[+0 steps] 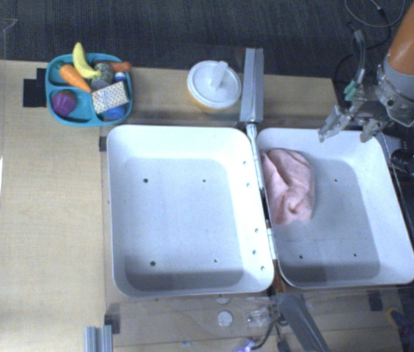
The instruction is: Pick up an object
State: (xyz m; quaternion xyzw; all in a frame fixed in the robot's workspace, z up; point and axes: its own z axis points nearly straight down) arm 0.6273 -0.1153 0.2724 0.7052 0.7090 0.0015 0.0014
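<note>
While the pink cloth [289, 185] lies crumpled against the right bin's [382, 218] inner wall, within reach, the gripper [350, 125] hangs splayed and empty over the far rim, apart.

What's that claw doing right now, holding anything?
Gripper: fingers spread open, holding nothing, above the right bin's far edge; the pink cloth lies apart in the bin.

One fixed camera looks steeply down from above the bench [38, 218], taking in both white bins [185, 141]
</note>
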